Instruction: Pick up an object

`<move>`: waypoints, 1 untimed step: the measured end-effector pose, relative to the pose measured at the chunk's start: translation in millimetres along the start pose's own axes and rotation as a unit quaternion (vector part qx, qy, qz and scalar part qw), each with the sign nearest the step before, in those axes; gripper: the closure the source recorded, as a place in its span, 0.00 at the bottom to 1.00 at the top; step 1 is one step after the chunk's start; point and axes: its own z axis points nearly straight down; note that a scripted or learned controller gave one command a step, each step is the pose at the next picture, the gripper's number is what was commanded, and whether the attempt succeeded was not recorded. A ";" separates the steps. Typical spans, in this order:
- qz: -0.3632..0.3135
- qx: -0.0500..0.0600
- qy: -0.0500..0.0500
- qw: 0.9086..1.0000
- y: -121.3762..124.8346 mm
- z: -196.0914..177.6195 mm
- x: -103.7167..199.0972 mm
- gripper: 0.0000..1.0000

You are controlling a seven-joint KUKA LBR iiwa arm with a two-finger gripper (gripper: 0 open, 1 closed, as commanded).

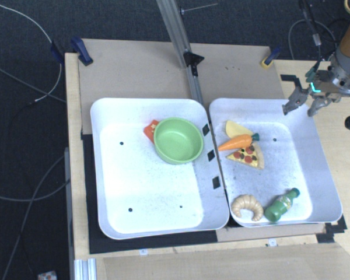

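My gripper (301,105) hangs over the far right corner of the right bin (315,174), its two fingers spread apart with nothing between them. In that bin lie an orange carrot (235,143), a yellow wedge (235,128) behind it, a pizza slice (247,156), a croissant (248,206) and a green bottle (280,205) near the front edge. The left bin (134,203) holds a green bowl (177,140) with a red piece (150,130) tucked behind its left side. All the objects sit well to the left of and below the gripper.
A metal pole (175,28) slants from the top down to the gap between the bins. Blue (80,50) and yellow (270,56) clamps grip the board's far corners. Cables trail over the dark floor at left and top right.
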 end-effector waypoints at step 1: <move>0.000 -0.003 -0.001 1.000 1.3 -3.6 -0.1 0.00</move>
